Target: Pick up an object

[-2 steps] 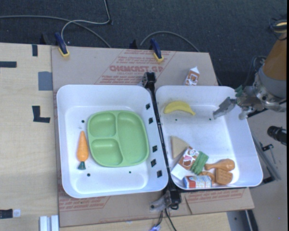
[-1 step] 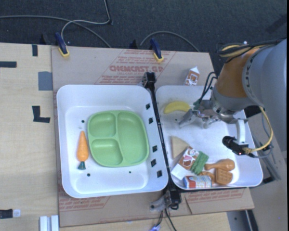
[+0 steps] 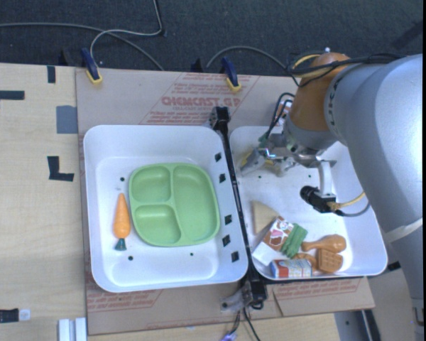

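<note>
My gripper (image 3: 255,161) hangs low over the back left part of the right bin (image 3: 355,226), close to the divider between the bins. Nothing shows under it but bare white floor. Toward the front of that bin lie a pale wedge (image 3: 264,214), a small printed carton (image 3: 278,233), a green piece (image 3: 295,239), a brown waffle-like toy (image 3: 328,252) and a red and white carton (image 3: 292,268). In the left bin (image 3: 99,148) a green divided plate (image 3: 174,204) sits in the middle with an orange carrot (image 3: 121,219) beside its left edge.
The grey arm with its orange band (image 3: 316,109) covers the right bin's back right part. A black cable end (image 3: 318,198) hangs over that bin's middle. Blue clamps (image 3: 92,68) and wires lie along the cardboard's far edge.
</note>
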Controlling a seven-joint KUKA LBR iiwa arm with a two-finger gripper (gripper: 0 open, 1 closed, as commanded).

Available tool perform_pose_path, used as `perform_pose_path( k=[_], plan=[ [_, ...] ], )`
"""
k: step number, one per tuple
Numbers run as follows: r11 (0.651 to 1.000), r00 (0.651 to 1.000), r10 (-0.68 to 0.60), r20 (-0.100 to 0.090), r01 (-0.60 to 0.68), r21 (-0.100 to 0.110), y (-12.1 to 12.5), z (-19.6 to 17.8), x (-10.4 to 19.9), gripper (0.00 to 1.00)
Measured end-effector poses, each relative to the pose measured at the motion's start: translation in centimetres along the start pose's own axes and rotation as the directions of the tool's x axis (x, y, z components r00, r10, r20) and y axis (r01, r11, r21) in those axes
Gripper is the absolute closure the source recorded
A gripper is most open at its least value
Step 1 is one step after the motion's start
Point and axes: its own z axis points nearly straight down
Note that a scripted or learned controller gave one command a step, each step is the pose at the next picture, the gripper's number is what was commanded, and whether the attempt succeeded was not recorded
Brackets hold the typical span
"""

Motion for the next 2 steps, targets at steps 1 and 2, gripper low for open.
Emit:
perform_pose_path(
  k=[1,2],
  plan=[
    [1.0,1.0,0.0,0.0,0.0,0.002,2.89,0.07,-0.41,0.0],
    [1.0,1.0,0.002,-0.002,-0.002,0.02,2.55,-0.67,-0.43,1.0]
  ],
)
